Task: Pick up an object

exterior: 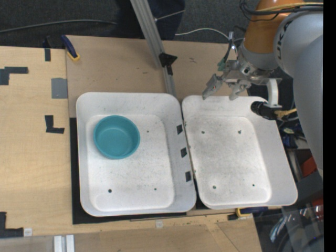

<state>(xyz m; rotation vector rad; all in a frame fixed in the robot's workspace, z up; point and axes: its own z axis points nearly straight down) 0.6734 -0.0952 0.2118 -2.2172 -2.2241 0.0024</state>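
Observation:
A teal bowl [117,136] sits upright in the left bin [157,156], in its upper-left part. My gripper [222,91] hangs over the far rim of the right bin [236,156], well to the right of the bowl. Its two fingers stand apart with nothing between them, one finger [210,90] to the left and the other at the right.
A slanted metal post [152,33] rises behind the bins, near the left bin's far right corner. Black clips [183,151] line the seam between the two bins. A wooden bench [31,140] with black tape marks spreads to the left.

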